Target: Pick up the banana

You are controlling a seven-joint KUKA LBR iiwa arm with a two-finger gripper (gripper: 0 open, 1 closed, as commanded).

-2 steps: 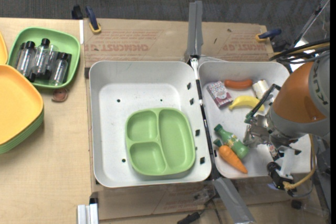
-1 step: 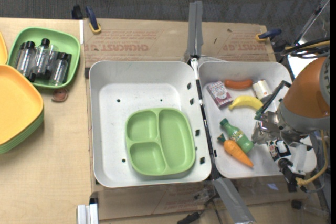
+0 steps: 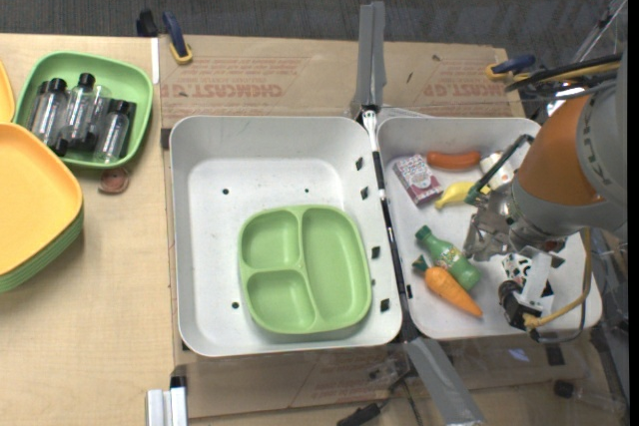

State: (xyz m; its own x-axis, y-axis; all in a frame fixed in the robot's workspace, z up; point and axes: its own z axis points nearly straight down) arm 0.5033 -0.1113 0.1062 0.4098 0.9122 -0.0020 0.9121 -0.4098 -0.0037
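The wooden table (image 3: pixel 90 334) carries two shallow white bins side by side over a sheet of printed cardboard (image 3: pixel 260 80). The left bin (image 3: pixel 200 155) holds a green divided plate (image 3: pixel 305 269) with three compartments, lying flat toward the near side. The grey arm (image 3: pixel 584 165), with its orange band, reaches in from the right and hangs low over the right bin (image 3: pixel 399 140); its end effector (image 3: pixel 489 239) sits among the toys, and from here I cannot tell how it is set or whether anything is caught in it. A stack of orange plates (image 3: pixel 35 205) lies at the table's left edge, and behind it a green tray (image 3: pixel 135 85) holds several small dark-capped bottles (image 3: pixel 80 115). In the right bin, the banana (image 3: pixel 454 194) lies near the middle, just left of the arm's wrist. Close around it are a toy sausage (image 3: pixel 452 159) toward the far wall, a small pink packet (image 3: pixel 416 177) to its left, a green bottle (image 3: pixel 446 252) nearer the front, and a carrot (image 3: pixel 452 290) touching that bottle's lower end.
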